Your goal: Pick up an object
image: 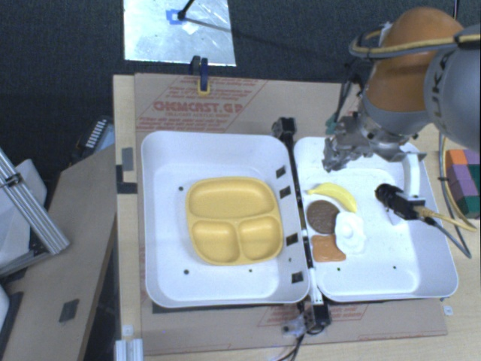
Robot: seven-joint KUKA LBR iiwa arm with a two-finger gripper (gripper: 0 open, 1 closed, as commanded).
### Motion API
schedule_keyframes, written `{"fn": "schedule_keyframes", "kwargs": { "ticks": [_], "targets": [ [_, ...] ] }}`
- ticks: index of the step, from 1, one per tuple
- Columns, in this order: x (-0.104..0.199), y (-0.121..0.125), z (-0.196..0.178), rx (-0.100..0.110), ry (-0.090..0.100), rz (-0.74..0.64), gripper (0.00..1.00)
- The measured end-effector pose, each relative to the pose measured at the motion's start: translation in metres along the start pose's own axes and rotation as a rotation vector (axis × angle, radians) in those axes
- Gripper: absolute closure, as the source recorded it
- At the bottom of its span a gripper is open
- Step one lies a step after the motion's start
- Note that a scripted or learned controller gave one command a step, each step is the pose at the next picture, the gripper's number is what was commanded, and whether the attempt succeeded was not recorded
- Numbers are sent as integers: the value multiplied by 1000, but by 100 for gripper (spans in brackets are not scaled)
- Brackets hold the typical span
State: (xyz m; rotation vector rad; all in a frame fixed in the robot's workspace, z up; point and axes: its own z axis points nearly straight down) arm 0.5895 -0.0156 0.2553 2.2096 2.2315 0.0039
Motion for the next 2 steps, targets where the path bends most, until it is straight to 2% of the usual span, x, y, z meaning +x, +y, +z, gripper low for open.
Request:
{"fn": "schedule_keyframes", "kwargs": {
  "ticks": [2],
  "targets": [
    [101,-15,25,3,1,1,100]
  ]
}}
